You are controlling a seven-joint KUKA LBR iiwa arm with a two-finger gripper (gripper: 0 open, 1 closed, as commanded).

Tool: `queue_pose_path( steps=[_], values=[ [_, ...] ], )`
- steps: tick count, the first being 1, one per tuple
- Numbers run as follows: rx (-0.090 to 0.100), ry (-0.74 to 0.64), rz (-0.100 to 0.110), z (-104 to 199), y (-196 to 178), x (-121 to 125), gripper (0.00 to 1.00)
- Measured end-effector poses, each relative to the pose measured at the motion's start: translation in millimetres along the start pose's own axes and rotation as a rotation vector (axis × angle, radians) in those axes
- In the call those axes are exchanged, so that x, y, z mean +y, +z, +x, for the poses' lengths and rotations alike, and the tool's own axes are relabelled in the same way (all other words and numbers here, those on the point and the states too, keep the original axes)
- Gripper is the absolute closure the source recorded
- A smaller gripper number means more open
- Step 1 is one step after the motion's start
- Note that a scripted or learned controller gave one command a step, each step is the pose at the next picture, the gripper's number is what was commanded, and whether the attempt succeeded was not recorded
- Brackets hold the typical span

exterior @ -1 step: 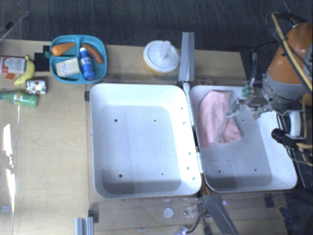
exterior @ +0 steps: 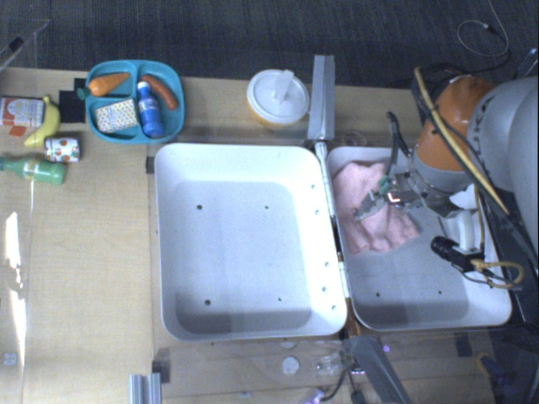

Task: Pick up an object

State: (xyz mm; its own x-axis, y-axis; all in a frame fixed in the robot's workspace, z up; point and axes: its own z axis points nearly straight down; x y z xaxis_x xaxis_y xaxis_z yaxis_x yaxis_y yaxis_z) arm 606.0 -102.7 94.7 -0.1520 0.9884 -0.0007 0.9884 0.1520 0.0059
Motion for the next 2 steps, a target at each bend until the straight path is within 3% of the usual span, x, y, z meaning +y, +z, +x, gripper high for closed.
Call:
queue_pose_path(
  steps=[1, 2],
  values=[
    [-0.002, -0.023, -0.003, -7.4, 4.3, 55.0, 0.00],
    [-0.004, -0.169, -0.008, -28.6, 3.6, -5.6, 0.00]
  ],
)
